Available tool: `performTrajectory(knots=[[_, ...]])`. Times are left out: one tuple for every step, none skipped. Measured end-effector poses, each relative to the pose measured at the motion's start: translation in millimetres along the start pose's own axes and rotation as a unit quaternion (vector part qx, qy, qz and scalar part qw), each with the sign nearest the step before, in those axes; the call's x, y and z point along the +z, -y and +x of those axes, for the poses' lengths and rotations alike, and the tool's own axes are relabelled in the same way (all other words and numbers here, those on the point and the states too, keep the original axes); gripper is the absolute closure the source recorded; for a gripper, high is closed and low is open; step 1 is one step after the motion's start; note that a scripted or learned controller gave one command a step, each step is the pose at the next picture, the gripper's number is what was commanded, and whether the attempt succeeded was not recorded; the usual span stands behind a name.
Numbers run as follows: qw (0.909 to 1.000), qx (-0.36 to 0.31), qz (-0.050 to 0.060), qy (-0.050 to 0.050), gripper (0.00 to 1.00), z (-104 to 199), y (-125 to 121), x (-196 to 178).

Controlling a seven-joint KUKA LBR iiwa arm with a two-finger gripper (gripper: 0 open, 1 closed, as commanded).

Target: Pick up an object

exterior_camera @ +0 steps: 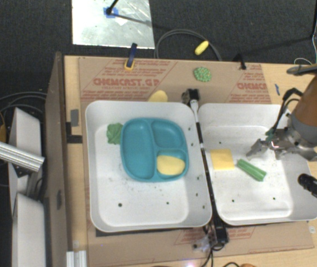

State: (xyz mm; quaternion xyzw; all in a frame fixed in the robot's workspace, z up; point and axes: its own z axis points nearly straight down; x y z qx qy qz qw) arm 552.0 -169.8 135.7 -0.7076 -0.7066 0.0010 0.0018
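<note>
In the right bin (pixel 270 213) lie a flat yellow square (pixel 222 160) and, just to its right, a green stick (pixel 251 169) set at a slant. My gripper (pixel 265 150) hangs over this bin, a little above and to the right of the green stick. It is open, with nothing between its fingers. The left bin (pixel 142 216) holds a blue divided plate (pixel 142 143) with a yellow lump (pixel 170 164) in its lower right compartment. A green leafy piece (pixel 114 132) rests against the plate's left edge.
Behind the bins, a green round piece (pixel 202 74), a yellow piece (pixel 158 97) and another small yellow object (pixel 202 48) lie on the cardboard and floor. A black fitting (pixel 193 98) sits where the bins meet. The arm (pixel 314 113) covers the right bin's far right side.
</note>
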Motion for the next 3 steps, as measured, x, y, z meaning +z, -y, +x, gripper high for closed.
performTrajectory(knots=[[1.0000,-0.004,-0.001,0.000,0.00,35.7,10.8,53.8],[1.0000,-0.003,-0.004,0.001,1.00,33.7,9.1,40.7],[0.9999,-0.008,-0.007,-0.001,1.00,133.1,9.1,-54.0]])
